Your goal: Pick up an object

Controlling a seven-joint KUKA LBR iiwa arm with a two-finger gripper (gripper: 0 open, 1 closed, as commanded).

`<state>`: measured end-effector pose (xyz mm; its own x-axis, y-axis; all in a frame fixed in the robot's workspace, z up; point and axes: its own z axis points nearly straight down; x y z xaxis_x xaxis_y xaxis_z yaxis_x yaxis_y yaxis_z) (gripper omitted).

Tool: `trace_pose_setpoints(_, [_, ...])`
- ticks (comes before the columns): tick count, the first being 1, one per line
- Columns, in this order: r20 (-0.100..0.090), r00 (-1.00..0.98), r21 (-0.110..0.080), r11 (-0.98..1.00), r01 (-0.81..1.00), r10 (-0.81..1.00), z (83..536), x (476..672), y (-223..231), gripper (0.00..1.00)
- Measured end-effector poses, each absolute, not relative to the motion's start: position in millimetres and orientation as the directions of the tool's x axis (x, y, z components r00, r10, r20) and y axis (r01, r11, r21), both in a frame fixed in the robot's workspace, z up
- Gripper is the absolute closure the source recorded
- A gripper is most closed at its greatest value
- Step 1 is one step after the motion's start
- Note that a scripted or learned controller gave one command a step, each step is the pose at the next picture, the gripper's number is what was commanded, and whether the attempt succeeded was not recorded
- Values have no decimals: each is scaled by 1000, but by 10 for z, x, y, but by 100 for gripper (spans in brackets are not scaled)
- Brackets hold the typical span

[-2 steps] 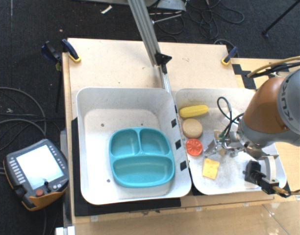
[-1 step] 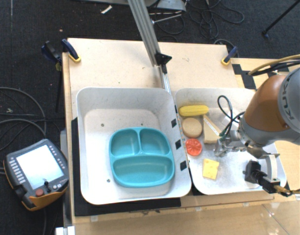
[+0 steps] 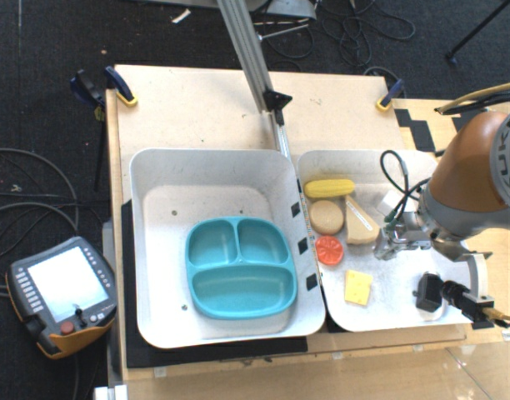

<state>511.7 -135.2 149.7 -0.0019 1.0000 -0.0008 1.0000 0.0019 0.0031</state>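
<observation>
Two shallow white bins side by side on the bench: left bin point(image 3: 155, 182) bearing a teal divided tray point(image 3: 238, 267) near its middle; right bin point(image 3: 380, 311) bearing the small things, clustered against its left side. Nearest the far wall, a yellow banana-shaped piece point(image 3: 328, 188) lying crosswise; just below it, touching or nearly so, a round tan piece point(image 3: 327, 217); beside that on the right, a pale wedge point(image 3: 361, 223) tilted across the floor of the bin; below the round piece, a red-orange tomato slice point(image 3: 329, 250) hard against the dividing wall; further toward the near edge, apart from the rest, a flat yellow square point(image 3: 357, 288).

Around the bench: a slanted metal pole point(image 3: 247, 44) running down to the bins' shared far corner; yellow-tipped clamps point(image 3: 122, 86) at the bench's far corners; a handheld control pendant point(image 3: 62, 294) on the floor at left.

Reaching in from the right, grey with its orange band point(image 3: 467, 169) over the right bin's right side; black cable looped just left of the wrist; gripper point(image 3: 387, 247) hanging beside the pale wedge, right of the cluster. Cannot tell whether released or clenched; nothing seen grasped.
</observation>
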Motion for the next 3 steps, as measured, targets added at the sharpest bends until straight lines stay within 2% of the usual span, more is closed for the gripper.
trace_pose_setpoints(1, [-2, -2, 5, 2, 1000, 1000, 2018, 5032, -1383, 100])
trace_pose_setpoints(2, [-2, -4, 7, 4, 1000, 1000, 2577, 5096, -1293, 100])
trace_pose_setpoints(3, [0, -7, 1, 7, 1000, 1000, 2443, 5334, -821, 100])
